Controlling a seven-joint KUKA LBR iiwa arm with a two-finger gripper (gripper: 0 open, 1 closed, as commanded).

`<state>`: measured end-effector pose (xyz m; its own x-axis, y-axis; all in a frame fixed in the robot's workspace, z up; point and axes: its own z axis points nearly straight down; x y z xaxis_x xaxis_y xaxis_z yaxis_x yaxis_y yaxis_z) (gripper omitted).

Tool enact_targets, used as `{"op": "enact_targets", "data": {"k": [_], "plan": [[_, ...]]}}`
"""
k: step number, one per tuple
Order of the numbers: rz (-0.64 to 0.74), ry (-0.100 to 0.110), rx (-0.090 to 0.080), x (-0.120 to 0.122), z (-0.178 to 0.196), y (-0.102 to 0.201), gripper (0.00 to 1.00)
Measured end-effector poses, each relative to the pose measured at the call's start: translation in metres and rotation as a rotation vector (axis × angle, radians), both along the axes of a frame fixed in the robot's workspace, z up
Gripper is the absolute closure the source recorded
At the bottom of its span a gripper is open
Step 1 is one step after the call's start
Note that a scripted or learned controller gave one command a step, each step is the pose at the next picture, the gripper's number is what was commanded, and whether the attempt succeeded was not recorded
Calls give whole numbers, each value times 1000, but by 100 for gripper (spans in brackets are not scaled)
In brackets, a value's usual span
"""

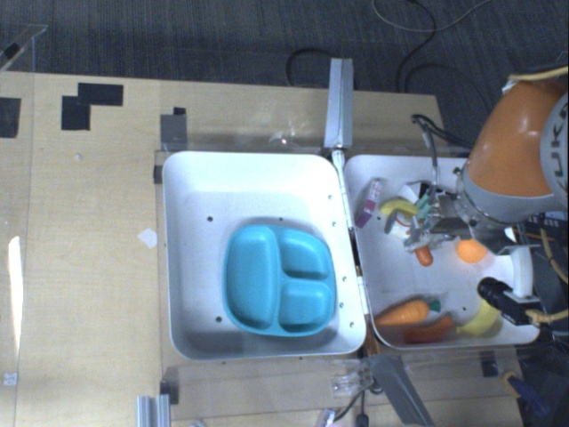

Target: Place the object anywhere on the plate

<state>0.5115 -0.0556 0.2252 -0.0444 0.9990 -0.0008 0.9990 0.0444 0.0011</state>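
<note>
Reaching into the right bin [391, 327], the gripper [425, 229] sat low among toys; jaw opening couldn't be told, nor any hold. Carrot [404, 312], orange ball [471, 251] and banana [397, 208] lay nearby. Blue plate [280, 278] sat in left bin [187, 238].

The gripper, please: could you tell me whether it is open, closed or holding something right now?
Gripper: over the right bin; whether it is open, closed or holding anything cannot be told.
</note>
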Motion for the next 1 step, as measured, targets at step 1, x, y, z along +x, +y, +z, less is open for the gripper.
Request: {"op": "enact_targets", "data": {"k": [1], "plan": [[453,1,1,29,-42,46,100]]}}
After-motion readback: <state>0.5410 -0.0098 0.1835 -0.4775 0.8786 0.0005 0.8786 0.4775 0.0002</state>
